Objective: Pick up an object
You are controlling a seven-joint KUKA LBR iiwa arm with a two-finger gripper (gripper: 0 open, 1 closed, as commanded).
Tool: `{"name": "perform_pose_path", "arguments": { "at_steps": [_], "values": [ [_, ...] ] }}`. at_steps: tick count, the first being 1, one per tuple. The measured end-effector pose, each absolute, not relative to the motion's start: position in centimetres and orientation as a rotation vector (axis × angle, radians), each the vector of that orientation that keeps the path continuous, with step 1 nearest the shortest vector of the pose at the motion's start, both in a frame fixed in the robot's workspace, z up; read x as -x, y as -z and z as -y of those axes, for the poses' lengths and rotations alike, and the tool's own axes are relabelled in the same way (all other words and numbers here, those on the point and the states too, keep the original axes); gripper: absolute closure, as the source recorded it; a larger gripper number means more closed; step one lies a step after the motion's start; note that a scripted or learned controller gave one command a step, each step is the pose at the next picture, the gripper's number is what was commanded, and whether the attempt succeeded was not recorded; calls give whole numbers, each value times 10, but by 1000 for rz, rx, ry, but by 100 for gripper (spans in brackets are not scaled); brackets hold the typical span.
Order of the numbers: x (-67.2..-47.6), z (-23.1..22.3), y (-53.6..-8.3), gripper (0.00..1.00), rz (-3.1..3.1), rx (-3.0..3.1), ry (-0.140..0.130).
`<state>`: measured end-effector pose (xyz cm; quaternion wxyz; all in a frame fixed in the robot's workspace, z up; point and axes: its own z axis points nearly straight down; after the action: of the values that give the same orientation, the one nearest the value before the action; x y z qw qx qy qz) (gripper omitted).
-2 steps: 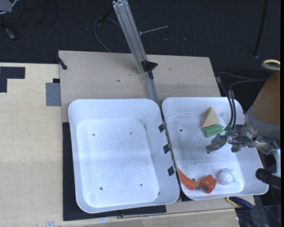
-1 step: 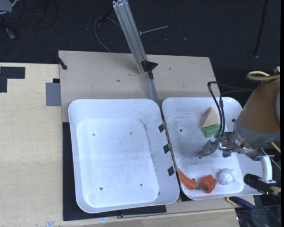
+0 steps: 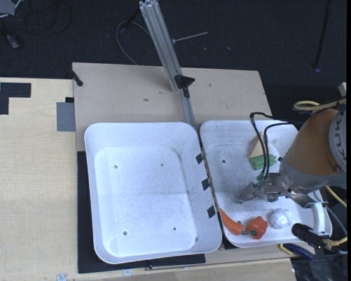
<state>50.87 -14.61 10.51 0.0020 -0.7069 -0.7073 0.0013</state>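
You are looking at several small things lying in the right bin (image 3: 222, 139), any of which could be picked. An orange-red piece (image 3: 257, 226) is sitting near the bin's six o'clock edge, with a slimmer orange strip (image 3: 230, 223) just beside it toward nine o'clock. A white ball-like thing (image 3: 278, 218) is resting near them toward three o'clock. Up toward twelve o'clock in the same bin, a green item (image 3: 262, 161) is lying against a pale tan one (image 3: 258, 148); the arm is partly covering both, so their shapes are probably not fully readable.

The gripper (image 3: 245, 195) is hanging low over the middle of the right bin, pointing toward nine o'clock. You cannot tell whether the jaws are spread or pressed together, and nothing is showing between them.

The grey and orange arm (image 3: 310, 151) is reaching in from three o'clock. The left bin (image 3: 140, 192) is sitting at nine o'clock of the right one, touching it, both on the desk (image 3: 134, 95).
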Motion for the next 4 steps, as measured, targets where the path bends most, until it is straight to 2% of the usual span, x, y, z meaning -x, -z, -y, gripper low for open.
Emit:
{"name": "perform_pose_path", "arguments": {
  "at_steps": [1,3,4],
  "values": [
    [-509,148,-117,100,2218,2224,-1],
    [-515,152,-202,100,2223,2224,3],
    [-515,153,-231,100,2222,2223,2]
  ]
}}
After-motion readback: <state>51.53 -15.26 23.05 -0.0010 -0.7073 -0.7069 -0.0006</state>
